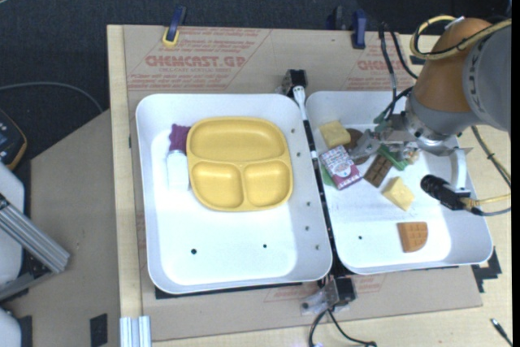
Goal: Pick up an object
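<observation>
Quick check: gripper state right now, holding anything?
Gripper: low in the right bin among the small items; whether it grips anything cannot be told.

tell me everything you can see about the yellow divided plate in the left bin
The yellow divided plate looks like matte plastic, with rounded corners and three wells: one wide one along the far side and two smaller ones nearer the camera. It lies flat and upright in the far half of the left bin, slightly skewed. Its left edge overlaps a purple item and sits beside a white one. No food is visible in its wells.
</observation>
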Tool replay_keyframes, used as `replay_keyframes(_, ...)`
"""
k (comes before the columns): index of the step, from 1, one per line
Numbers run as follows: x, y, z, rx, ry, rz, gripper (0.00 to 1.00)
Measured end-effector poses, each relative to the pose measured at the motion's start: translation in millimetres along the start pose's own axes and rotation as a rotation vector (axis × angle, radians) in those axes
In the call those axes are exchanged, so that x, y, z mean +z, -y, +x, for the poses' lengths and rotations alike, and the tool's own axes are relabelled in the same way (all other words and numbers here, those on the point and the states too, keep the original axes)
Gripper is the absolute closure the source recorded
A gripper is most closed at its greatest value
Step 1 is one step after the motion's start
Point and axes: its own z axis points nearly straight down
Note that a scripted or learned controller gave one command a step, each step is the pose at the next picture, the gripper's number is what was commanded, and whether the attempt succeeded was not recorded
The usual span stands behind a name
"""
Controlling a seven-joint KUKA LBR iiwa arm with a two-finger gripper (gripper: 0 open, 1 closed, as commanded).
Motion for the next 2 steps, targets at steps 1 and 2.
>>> replay_keyframes(1,-12.7,-2.1,-0.1,0.001,0.001,-0.008,1.0)
replay_keyframes(2,-59.1,-3.5,-8.3,0.001,0.003,-0.006,1.0)
